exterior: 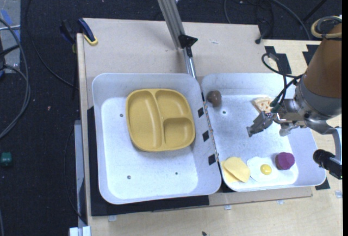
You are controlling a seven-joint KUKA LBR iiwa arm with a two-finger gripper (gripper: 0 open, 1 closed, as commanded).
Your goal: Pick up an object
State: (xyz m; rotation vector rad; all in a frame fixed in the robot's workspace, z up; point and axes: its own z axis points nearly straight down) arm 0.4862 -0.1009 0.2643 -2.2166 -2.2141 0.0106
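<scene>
Hovering over the right shallow white bin (239, 84), your two-finger gripper (260, 124) holds nothing, fingers spread. Open floor lies beneath; the yellow wedge (236, 169), fried egg (261, 167) and purple ball (284, 161) hug the near rim.

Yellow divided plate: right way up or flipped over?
Right way up: the yellow divided plate shows its three hollow compartments, lying in the left bin.

Arm's fingers (260, 124) hang above right bin (239, 85), near bread piece (262, 103).
</scene>
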